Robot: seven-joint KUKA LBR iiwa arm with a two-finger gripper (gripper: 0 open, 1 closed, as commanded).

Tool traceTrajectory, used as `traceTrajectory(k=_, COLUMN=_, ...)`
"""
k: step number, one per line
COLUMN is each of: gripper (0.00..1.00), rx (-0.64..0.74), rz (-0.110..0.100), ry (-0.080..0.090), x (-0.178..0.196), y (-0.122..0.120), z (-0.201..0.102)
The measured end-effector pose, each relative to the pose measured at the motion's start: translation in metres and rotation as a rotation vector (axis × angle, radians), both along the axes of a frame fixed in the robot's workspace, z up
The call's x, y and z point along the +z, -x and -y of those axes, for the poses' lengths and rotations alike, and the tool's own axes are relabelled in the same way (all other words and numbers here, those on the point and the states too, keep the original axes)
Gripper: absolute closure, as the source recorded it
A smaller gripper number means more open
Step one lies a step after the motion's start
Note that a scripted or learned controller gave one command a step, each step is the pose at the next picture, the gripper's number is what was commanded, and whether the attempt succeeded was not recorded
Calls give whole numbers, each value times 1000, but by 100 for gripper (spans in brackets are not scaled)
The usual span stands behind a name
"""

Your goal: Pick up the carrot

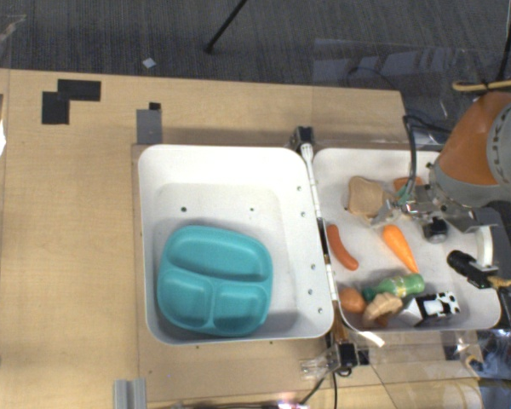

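At the near edge of the right bin (494, 318), a cluster of toy food lies along the rim: a brown-orange round piece (352, 299), a tan piece (380, 310), a green vegetable (395, 285) and a small black-and-white cow figure (437, 307) at about 3 o'clock from the green one. In the left bin (221, 164), a teal divided tray (214, 277) rests toward the near left corner. A red sausage (341, 247) lies by the wall between the two bins, at about 9 o'clock from the carrot (400, 247). The carrot lies on the floor of the right bin, near its middle, slanted with its tip toward 11 o'clock. Just beyond it, at about 1 o'clock, the gripper (416, 201) hangs close over the bin; whether its jaws are open or closed cannot be told, and the carrot lies apart from them. A beige lumpy piece (365, 197) sits at 9 o'clock from the gripper. The grey arm with its orange band (468, 147) enters from 3 o'clock.
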State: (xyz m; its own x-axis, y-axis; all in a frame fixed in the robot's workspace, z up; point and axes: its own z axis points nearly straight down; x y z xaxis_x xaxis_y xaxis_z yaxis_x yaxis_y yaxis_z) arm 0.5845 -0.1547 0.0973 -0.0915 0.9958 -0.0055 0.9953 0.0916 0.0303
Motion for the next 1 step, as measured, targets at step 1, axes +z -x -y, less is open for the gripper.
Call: traceTrajectory(k=1, gripper=100, rx=13, rz=5, ry=3, x=11, y=-2, z=0)
